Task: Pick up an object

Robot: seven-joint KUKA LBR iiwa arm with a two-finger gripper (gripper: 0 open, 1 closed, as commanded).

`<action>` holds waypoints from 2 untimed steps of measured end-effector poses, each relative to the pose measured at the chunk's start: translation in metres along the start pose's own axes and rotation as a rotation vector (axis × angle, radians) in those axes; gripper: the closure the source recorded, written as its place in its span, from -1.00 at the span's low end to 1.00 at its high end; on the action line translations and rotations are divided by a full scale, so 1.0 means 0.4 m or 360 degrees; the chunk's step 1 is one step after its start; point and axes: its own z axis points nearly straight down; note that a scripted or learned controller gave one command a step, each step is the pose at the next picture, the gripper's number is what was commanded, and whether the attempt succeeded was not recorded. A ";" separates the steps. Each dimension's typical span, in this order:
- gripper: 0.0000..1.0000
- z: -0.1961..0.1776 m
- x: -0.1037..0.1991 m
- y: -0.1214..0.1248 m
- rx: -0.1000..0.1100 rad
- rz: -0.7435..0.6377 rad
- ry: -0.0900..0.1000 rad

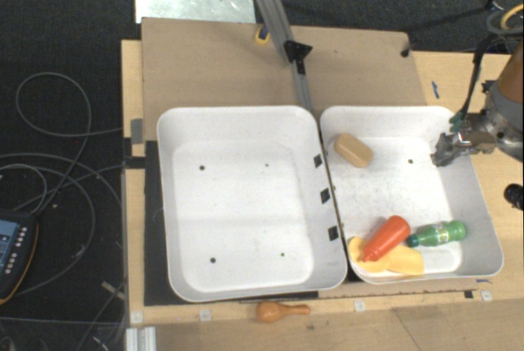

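The right bin [385,128] holds a tan block [354,150] near its back left, and at the front an orange-red carrot-shaped toy [385,238] lying on a yellow piece [403,262], with a green bottle [438,234] beside them. My gripper [446,148] hangs over the right bin's back right edge, well apart from all of these objects. Nothing shows between its fingers.
The left bin [237,122] stands beside the right one. An orange pear-shaped toy [281,310] lies on the bench in front of the bins. A grey pole [274,10] slants in from the top toward the seam between the bins.
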 end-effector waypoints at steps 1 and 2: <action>1.00 -0.026 0.131 -0.008 0.0007 -0.0008 0.0007; 1.00 -0.039 0.254 -0.024 0.0009 -0.0009 0.0008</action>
